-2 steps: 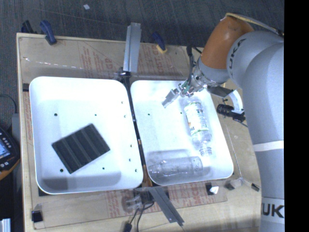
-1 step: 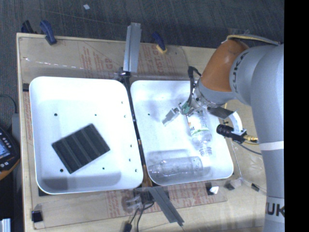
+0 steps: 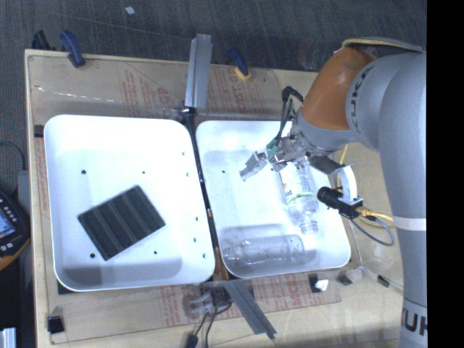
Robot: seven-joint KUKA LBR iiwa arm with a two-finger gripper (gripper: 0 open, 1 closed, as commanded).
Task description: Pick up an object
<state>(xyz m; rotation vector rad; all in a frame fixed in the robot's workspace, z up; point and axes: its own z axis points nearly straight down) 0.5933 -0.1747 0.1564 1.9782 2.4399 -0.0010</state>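
Observation:
My gripper [image 3: 267, 161] hangs over the upper middle of the right bin [image 3: 217, 194], at the end of the grey arm with the orange band. A clear plastic bottle [image 3: 300, 194] lies lengthwise just right of the gripper, its upper end close to or touching the gripper. A second clear bottle [image 3: 264, 251] lies on its side along the bin's front wall. In the left bin [image 3: 65, 143] a dark ribbed rectangular slab [image 3: 121, 222] lies flat and slanted, far from the gripper.
A metal divider bar [image 3: 197, 71] stands between the bins at the back. Blue clamps [image 3: 71, 48] hold the bench's far edge. A cable and black connector [image 3: 339, 201] hang by the right bin's right rim.

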